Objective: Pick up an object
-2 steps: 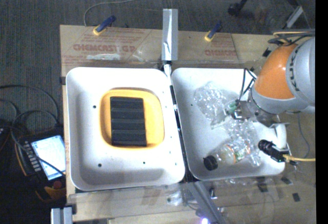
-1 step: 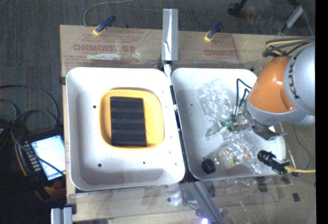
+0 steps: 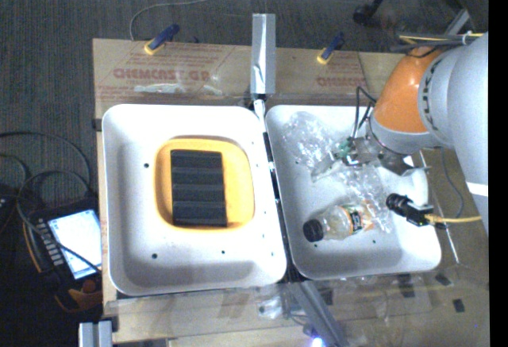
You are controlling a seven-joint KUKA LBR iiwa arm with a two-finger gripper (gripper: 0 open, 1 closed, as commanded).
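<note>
In the right bin (image 3: 373, 256) a small clear bottle (image 3: 343, 223) with a black cap lies on its side, cap pointing left. Crumpled clear plastic (image 3: 305, 139) is spread over the bin's upper part, with more wrinkled plastic (image 3: 369, 188) just above the bottle. My gripper (image 3: 355, 153) is low over this plastic in the middle of the right bin, above and slightly right of the bottle. The plastic and the wrist hide its tip. Nothing is visibly held.
The left bin (image 3: 127, 202) holds a yellow tray (image 3: 243, 179) with a black ribbed block (image 3: 197, 187) in it. A metal post (image 3: 263, 52) stands behind the divider between the bins. The grey arm with its orange band (image 3: 405, 103) covers the right bin's upper right corner.
</note>
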